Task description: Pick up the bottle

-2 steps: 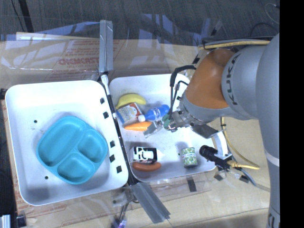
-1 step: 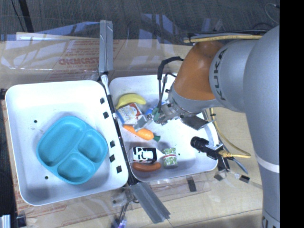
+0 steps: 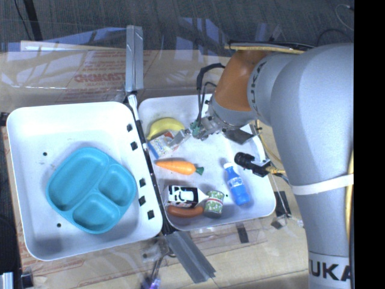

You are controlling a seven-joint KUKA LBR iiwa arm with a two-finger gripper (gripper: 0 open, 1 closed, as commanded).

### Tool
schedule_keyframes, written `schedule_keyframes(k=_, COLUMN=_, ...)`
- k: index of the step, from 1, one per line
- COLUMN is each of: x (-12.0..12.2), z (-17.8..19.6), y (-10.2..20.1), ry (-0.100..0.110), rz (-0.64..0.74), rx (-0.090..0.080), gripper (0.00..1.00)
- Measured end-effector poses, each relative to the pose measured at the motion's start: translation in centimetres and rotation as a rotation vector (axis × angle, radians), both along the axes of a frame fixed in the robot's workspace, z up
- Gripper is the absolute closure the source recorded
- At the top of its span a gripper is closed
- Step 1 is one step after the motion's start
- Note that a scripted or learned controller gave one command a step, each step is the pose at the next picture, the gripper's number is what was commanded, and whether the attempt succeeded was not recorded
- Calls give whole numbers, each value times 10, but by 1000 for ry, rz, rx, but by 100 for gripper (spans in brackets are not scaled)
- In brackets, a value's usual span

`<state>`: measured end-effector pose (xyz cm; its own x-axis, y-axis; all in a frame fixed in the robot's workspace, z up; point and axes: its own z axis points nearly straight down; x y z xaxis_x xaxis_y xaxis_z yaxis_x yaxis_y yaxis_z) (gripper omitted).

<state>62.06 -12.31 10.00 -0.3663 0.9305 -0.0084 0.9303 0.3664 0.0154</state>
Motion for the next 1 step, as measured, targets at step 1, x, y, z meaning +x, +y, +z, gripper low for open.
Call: schedule_keyframes(k=1, x=-6, z=0, y=-10, ry=8, rz=-488, rx=12, gripper=0)
